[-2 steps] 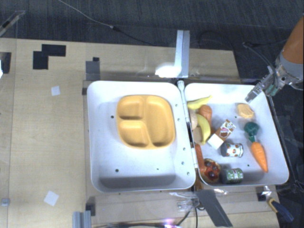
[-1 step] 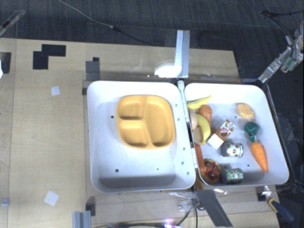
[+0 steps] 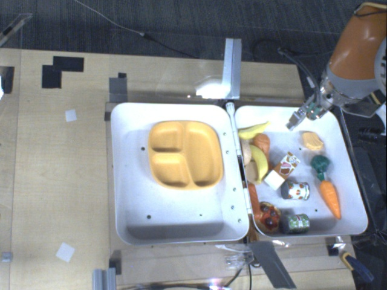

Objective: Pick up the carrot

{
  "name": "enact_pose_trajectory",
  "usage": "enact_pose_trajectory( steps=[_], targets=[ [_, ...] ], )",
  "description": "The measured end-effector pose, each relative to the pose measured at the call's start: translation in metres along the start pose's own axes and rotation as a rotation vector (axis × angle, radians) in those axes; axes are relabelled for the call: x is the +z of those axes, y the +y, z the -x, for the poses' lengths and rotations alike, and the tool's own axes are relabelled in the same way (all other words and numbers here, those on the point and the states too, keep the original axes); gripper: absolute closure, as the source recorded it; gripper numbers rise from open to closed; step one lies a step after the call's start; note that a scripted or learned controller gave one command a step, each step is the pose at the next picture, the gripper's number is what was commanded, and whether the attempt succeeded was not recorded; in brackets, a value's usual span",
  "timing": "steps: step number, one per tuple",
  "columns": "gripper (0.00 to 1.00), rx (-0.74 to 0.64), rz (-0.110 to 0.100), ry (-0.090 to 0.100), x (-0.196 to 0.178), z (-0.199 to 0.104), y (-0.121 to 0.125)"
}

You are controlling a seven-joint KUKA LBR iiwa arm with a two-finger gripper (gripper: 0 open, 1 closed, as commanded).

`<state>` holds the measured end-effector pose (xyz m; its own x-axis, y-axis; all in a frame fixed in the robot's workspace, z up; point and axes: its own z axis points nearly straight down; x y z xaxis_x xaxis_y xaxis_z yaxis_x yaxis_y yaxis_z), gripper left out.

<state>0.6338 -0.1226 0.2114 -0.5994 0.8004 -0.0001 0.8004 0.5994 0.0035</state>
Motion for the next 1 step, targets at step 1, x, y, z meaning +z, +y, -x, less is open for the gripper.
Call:
enact_pose_trajectory(
  steps=[1],
  targets=[
    [1.0, 0.06, 0.01, -0.013, -0.1002, 0.0318, 0.0235]
  ],
)
